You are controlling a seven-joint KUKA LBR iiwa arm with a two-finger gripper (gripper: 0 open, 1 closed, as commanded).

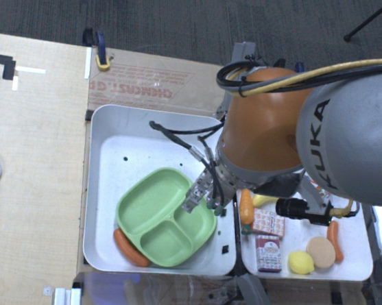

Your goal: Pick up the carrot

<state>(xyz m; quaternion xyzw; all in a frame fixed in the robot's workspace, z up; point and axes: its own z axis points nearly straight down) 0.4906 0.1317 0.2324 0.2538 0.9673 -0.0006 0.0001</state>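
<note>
The carrot (245, 207), a short orange piece, lies at the left end of the right bin (356, 272), against the wall between the two bins. My gripper (204, 200) hangs over the left bin (99, 171), above the right rim of a green divided plate (162, 217). It is open, nothing shows between its fingers, and it sits a little left of the carrot. The arm's orange wrist (264, 123) hides the back of both bins.
An orange-red sausage-like piece (131, 248) lies by the plate's lower left edge. The right bin also holds two small boxes (268, 239), a yellow lemon (300, 262), a tan round piece (322, 252) and another orange stick (334, 240).
</note>
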